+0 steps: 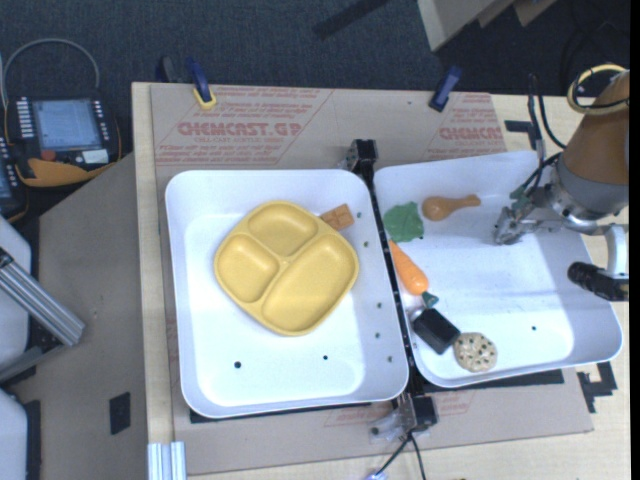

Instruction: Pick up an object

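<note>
Right now the pincer (pixel 507 230) sits low over the bare floor of the right bin (pixel 560 313), and I cannot tell how wide it stands; nothing is caught in it that I can see. Nearest lies the tan wooden spoon-like piece (pixel 449 206), then the green leafy toy (pixel 403 221) and the carrot (pixel 410 269) along the bin's left wall, with the black block (pixel 434 329) and speckled cookie (pixel 474 351) further down. So the pick looks unstarted; choosing, closing and lifting all remain. The yellow divided plate (pixel 287 266) rests in the left bin (pixel 200 348).
</note>
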Robot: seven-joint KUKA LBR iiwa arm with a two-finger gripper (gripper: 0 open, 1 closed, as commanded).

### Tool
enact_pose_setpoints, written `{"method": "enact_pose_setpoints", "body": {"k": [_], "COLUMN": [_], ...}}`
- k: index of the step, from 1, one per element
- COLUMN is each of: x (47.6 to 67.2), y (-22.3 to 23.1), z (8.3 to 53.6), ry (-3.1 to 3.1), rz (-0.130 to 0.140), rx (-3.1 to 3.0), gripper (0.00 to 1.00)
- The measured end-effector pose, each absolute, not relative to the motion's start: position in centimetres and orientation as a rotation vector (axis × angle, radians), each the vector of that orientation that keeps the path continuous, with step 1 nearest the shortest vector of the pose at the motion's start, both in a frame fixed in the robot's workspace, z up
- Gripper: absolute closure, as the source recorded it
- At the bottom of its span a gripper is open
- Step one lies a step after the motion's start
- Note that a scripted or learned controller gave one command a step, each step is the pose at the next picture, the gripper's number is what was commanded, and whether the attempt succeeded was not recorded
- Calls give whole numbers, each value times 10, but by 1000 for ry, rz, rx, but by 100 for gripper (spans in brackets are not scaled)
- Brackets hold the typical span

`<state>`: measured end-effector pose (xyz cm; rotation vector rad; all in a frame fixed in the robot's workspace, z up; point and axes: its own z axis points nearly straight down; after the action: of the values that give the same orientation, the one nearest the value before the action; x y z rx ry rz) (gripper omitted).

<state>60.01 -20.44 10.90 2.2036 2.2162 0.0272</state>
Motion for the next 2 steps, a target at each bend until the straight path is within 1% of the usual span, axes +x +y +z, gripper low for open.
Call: {"method": "enact_pose_setpoints", "body": {"k": [1, 2], "x": [611, 615], "y": [-198, -199], "z": [163, 229], "ry": [2220, 2217], "rz": [5, 6], "rx": [2214, 2213], "gripper": [100, 100]}}
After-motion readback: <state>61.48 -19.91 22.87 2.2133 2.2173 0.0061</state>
